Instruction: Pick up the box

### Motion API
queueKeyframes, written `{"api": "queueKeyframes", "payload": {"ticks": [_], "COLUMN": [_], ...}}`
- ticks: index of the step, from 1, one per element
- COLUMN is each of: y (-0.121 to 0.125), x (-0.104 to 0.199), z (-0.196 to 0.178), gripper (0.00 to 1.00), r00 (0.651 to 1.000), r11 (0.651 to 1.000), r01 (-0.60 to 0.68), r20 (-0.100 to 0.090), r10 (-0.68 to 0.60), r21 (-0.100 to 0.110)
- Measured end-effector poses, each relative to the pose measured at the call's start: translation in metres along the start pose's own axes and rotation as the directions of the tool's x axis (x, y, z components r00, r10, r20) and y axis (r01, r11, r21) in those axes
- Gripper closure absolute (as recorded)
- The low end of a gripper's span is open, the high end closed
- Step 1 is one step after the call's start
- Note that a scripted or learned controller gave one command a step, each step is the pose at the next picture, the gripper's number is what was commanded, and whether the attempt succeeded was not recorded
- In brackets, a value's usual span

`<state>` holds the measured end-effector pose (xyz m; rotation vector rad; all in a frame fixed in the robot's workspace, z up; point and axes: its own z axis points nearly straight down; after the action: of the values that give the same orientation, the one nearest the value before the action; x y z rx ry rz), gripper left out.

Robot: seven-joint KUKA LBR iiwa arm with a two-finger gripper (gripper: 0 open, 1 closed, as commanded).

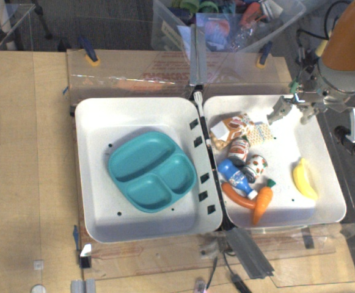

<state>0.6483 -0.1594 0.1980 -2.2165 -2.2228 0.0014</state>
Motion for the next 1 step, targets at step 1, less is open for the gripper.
{"api": "queueKeyframes", "payload": {"ticks": [1], "y": [0.0218], "x": [-0.0019], "z": [0.0951], "gripper": [0.0], "r00": [0.998], "r11": [0.997], "r01": [-0.069], "r20": [0.004], "r10": [0.069], "r21": [-0.018]}}
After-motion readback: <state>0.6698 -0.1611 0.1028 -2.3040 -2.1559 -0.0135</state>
